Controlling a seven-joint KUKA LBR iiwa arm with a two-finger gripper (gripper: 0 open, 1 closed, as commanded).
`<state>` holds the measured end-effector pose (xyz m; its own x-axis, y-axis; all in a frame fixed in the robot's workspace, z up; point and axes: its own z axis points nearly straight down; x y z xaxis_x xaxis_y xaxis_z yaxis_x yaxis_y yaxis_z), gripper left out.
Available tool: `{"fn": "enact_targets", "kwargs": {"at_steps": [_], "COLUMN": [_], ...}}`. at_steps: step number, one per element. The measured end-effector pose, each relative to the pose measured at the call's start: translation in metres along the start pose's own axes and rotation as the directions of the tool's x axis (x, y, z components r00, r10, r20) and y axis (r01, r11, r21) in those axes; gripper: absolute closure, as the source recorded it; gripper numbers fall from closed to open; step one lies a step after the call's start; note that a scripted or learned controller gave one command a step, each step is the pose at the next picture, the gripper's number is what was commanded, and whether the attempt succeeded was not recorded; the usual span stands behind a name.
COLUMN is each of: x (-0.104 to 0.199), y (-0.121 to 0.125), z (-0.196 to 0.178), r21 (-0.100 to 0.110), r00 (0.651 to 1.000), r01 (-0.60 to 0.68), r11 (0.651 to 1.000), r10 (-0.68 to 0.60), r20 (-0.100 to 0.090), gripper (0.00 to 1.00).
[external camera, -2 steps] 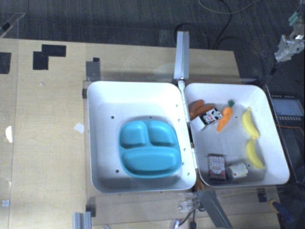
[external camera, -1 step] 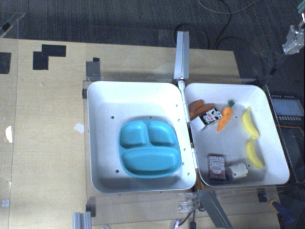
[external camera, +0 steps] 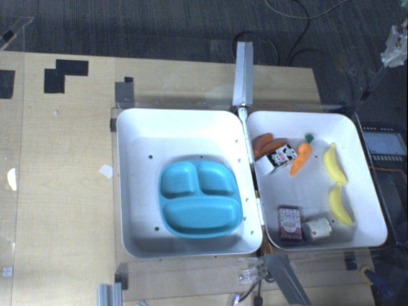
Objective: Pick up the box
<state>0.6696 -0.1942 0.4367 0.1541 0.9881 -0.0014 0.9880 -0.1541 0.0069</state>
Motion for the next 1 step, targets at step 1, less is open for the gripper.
{"fn": "enact_targets", "kwargs": {"at_steps": [1], "x": [0.0613], "y": [-0.0097], "z": [0.0], "r21": [0.001], "r00": [0.995], "r01": [0.099], "r11": [0.995], "r10": [-0.099], "r20": [-0.001], "gripper": [1.0]}}
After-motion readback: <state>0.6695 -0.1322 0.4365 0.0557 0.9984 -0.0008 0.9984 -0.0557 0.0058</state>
